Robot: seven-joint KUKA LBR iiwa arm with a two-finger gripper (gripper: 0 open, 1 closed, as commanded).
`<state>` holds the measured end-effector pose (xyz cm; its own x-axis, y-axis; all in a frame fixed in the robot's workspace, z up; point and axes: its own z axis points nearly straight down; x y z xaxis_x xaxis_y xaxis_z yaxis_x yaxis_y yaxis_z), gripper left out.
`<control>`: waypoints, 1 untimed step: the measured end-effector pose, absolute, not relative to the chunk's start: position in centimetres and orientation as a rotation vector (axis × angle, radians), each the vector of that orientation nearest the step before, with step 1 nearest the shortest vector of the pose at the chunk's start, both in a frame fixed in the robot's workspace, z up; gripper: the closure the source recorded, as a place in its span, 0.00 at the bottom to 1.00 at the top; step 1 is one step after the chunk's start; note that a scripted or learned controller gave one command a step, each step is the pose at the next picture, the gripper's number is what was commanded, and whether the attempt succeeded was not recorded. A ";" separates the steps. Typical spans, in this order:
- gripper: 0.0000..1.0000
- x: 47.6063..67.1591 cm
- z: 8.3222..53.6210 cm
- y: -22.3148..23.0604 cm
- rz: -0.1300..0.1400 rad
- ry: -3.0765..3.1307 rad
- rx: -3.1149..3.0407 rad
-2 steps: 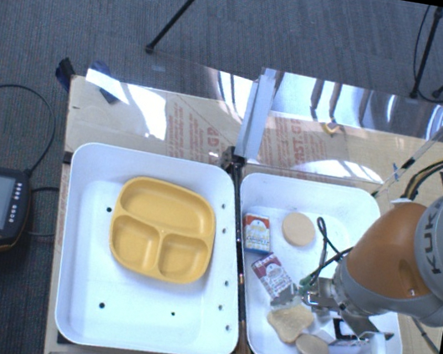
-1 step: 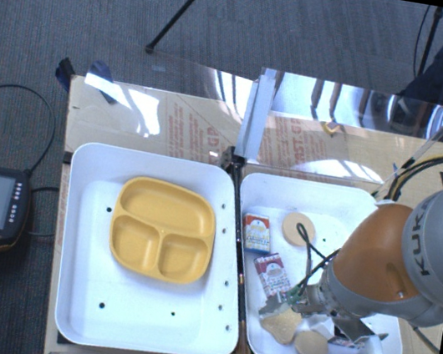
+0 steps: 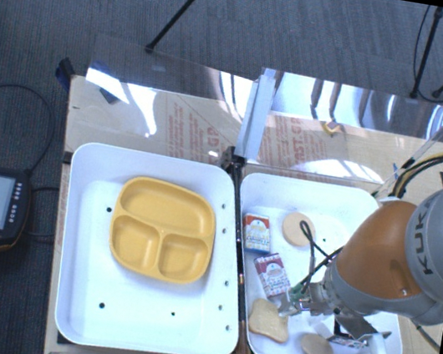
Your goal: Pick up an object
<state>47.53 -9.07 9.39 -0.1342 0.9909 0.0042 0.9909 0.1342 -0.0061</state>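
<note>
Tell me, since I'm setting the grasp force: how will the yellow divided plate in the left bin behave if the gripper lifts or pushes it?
The yellow divided plate looks like moulded plastic, so probably stiff and light for its size. It lies flat on the left bin, so a push would likely slide it, not tip it. Its raised rim and dividers seem the only pinchable edges.

bench (image 3: 171,125) w/ 2 white bins side by side: left bin (image 3: 77,274), right bin (image 3: 344,204).

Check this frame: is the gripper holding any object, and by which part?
Cannot be told. The arm hangs over the right bin, covering its own gripper; no object shows in a hold.
</note>
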 end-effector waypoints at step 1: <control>0.00 47.5 9.3 -9.1 0.004 -2.360 -2.061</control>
